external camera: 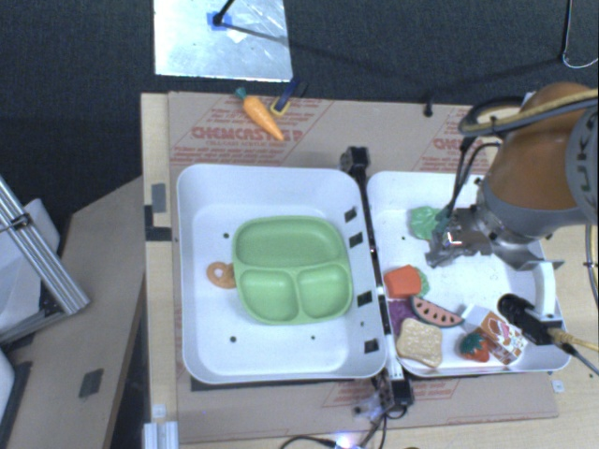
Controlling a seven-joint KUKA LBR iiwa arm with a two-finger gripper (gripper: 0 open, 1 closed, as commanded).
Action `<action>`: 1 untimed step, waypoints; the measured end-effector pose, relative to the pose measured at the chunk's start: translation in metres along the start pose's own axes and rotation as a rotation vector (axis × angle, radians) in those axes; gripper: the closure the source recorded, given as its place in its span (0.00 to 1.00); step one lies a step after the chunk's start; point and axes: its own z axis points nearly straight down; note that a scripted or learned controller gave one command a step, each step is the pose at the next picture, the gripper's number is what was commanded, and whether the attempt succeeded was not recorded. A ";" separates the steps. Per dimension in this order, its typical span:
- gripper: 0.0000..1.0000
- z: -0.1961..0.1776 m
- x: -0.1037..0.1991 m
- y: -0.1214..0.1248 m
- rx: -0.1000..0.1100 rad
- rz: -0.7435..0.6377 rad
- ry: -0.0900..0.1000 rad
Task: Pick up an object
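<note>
My gripper [445, 249] hangs low over the right bin [524, 368], near its back half. A green leafy toy [424, 220] lies just to its upper left, partly hidden by the gripper body. In front of the gripper are an orange-red block [404, 281], a watermelon slice [437, 311], a purple piece [401, 312], a slice of toast [419, 342], a strawberry [471, 346] and a small printed carton [502, 336]. I see nothing held by the gripper.
The left bin [201, 251] holds a green divided plate [290, 269] and a small orange ring [221, 275]. A toy carrot [262, 117] lies on the cardboard behind the bins. A black divider [367, 251] runs between the bins.
</note>
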 end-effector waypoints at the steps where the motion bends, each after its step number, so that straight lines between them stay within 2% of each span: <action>1: 1.00 0.009 0.001 0.000 0.003 0.001 0.000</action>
